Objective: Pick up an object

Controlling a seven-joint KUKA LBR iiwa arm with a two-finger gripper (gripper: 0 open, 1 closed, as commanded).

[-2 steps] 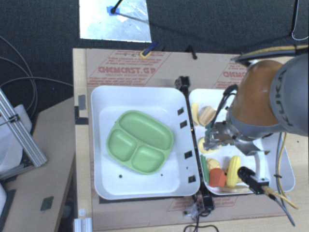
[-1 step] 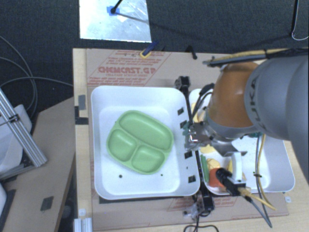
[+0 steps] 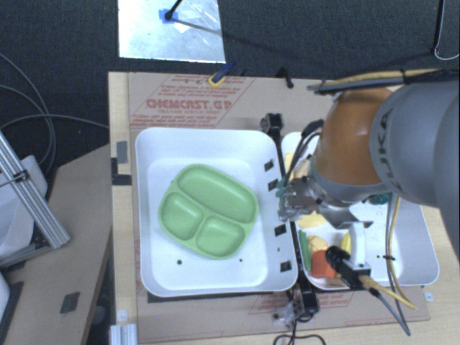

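The light green plastic tray with three sections point(image 3: 208, 210) lies in the left white bin point(image 3: 154, 149). Small food toys point(image 3: 321, 254) sit in the right white bin point(image 3: 424, 257), under the grey arm point(image 3: 402, 149). Nothing looks picked up yet.

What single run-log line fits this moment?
arm: grey arm above right bin | left bin: green three-compartment plastic plate | pick: unconfirmed
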